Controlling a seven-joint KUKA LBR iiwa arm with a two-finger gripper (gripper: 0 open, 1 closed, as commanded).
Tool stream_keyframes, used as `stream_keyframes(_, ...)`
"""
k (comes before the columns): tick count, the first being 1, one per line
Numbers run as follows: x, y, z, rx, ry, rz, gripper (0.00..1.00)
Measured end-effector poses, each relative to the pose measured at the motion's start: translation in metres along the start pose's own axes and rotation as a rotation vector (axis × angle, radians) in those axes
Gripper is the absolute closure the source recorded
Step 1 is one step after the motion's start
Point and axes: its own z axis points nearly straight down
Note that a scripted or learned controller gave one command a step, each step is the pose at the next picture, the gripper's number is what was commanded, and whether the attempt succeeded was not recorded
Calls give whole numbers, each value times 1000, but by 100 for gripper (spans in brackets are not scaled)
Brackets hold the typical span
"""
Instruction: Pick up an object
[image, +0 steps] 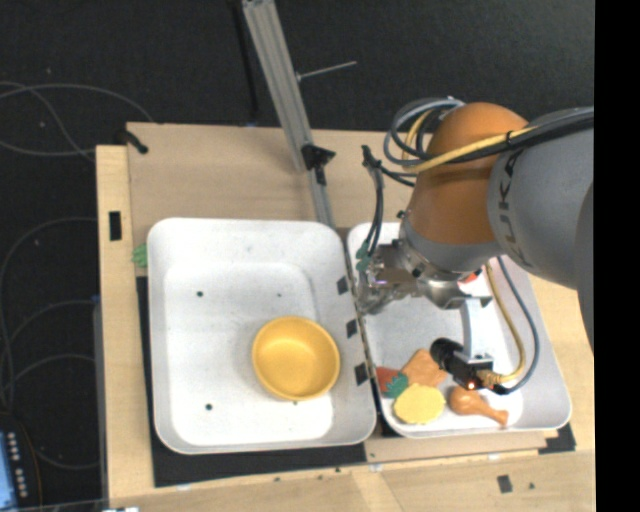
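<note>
Yellow bowl (294, 357) in white left bin (180, 300); orange-banded grey arm (530, 190).

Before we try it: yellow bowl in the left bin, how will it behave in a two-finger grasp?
The yellow bowl looks like rigid, probably light plastic. It sits upright, so it should slide rather than roll. Its smooth curved wall may slip from the fingers; pinching the rim seems safer.

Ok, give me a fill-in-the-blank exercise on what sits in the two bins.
1. The yellow bowl sits in the ____ bin.
2. The small toy pieces lie in the right bin, at its ____ end.
3. The yellow disc lies beside a ____ drumstick-shaped toy.
4. The arm hangs over the ____ bin.

Missing words: left; near; brown; right
</note>
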Motion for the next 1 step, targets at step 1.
stream_keyframes(1,56,-18,-1,-1,1,3,100)
